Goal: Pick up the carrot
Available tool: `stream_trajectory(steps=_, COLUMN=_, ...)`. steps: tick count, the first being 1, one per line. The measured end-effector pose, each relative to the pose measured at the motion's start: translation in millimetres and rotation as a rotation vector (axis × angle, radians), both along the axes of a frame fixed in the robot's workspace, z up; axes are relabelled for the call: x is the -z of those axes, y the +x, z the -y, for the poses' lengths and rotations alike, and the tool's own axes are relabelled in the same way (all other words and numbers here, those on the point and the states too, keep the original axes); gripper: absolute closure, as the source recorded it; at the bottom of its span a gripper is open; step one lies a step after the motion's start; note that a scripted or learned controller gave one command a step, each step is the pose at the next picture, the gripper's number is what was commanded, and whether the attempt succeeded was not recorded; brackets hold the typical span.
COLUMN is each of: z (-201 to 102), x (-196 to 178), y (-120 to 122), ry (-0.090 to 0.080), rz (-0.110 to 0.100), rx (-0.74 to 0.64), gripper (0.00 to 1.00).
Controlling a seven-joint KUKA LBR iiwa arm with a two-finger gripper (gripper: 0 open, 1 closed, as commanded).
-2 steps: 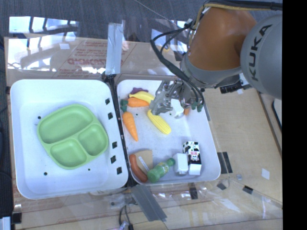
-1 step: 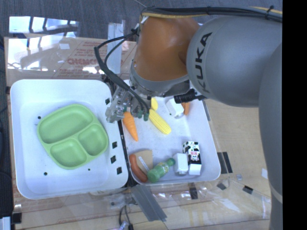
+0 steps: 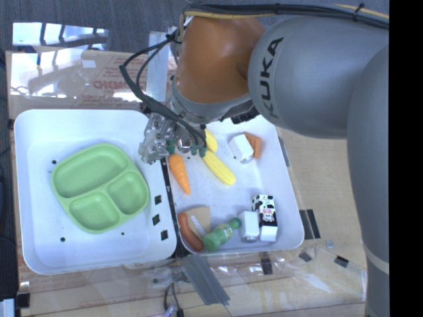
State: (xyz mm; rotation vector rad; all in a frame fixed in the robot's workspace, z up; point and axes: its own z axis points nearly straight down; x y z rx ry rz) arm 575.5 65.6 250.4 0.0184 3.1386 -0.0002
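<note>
An orange carrot (image 3: 180, 173) lies in the right bin, close to the bin's left wall, with its thick end up and its tip pointing down. My gripper (image 3: 165, 145) hangs right above the carrot's thick end, at the rim between the two bins. Its metal body covers the carrot's top, and I cannot make out how the fingers stand. The carrot's lower part rests on the bin floor.
A yellow corn cob (image 3: 217, 163) lies just right of the carrot. Farther right are an orange-and-white wedge (image 3: 244, 146), a cow-print carton (image 3: 265, 215), a green bottle (image 3: 221, 235) and a hot dog (image 3: 190, 230). The left bin (image 3: 33, 177) holds a green divided plate (image 3: 99, 187).
</note>
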Motion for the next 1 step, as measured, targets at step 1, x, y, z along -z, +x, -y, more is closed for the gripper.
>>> stream_trajectory(steps=1, z=96.5, x=-48.4, y=5.1, ry=-0.003, rz=0.002, rx=-0.139, gripper=1.0)
